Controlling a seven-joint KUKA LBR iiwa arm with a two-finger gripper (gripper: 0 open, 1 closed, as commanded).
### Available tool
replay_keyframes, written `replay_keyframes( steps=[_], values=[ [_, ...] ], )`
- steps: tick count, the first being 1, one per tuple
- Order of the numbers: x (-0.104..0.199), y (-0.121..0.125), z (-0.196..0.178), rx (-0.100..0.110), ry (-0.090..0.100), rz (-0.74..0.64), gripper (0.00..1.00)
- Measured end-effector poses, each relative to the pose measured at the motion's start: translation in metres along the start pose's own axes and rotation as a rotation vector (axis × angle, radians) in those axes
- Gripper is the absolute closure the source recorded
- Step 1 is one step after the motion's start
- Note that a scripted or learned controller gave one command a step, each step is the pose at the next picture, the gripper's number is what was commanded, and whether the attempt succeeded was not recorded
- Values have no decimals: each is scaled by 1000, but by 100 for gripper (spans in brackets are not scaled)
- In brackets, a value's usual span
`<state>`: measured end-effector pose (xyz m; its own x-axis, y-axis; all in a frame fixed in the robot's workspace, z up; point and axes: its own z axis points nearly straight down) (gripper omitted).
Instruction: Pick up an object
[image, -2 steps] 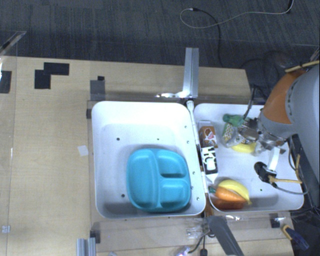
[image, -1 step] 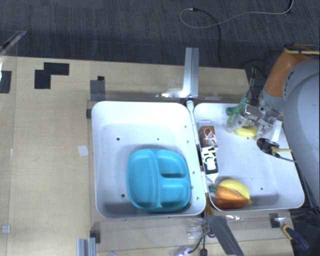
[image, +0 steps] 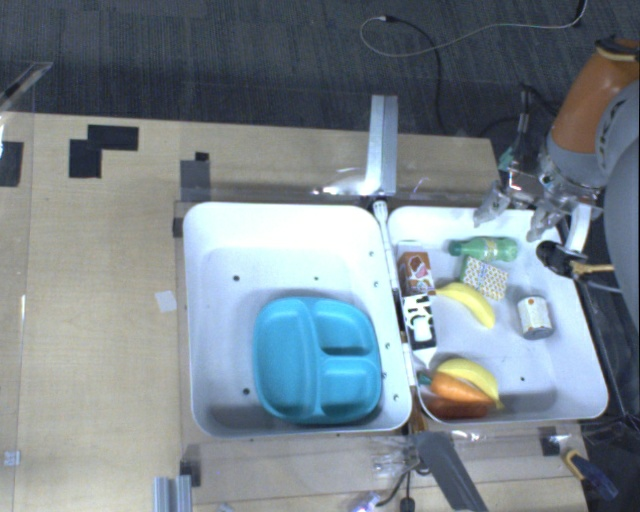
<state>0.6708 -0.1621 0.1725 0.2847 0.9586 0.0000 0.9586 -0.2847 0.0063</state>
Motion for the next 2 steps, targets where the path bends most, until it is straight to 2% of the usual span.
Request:
replay_keyframes(
  steps=[1,2],
  values=[
    [-29,-45,74,-20,3,-166,0],
    [3,-52,73,-27,-4,-442,0]
  ],
)
